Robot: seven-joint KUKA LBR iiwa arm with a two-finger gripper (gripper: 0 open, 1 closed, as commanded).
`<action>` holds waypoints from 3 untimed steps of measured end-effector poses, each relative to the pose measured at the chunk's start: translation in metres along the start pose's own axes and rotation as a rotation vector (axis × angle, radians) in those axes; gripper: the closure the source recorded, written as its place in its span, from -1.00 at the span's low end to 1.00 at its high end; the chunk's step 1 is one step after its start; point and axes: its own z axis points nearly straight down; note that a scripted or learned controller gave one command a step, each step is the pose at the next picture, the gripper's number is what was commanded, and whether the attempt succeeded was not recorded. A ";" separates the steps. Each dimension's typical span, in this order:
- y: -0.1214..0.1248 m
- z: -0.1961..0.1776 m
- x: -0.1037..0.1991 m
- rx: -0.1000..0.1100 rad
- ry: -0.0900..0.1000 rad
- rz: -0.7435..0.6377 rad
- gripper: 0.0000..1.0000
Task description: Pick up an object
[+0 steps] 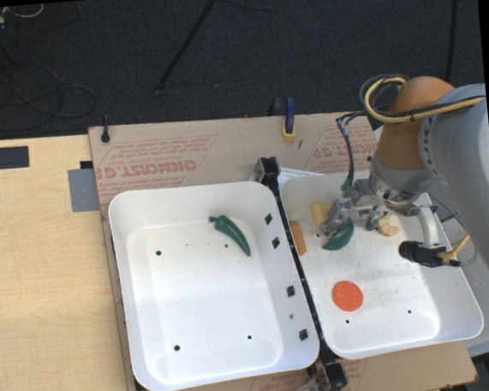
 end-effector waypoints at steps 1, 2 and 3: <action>0.003 -0.002 0.058 -0.018 -0.013 -0.002 -1.00; 0.003 -0.013 0.056 -0.015 -0.008 0.001 1.00; 0.002 -0.022 0.056 -0.013 -0.008 -0.001 1.00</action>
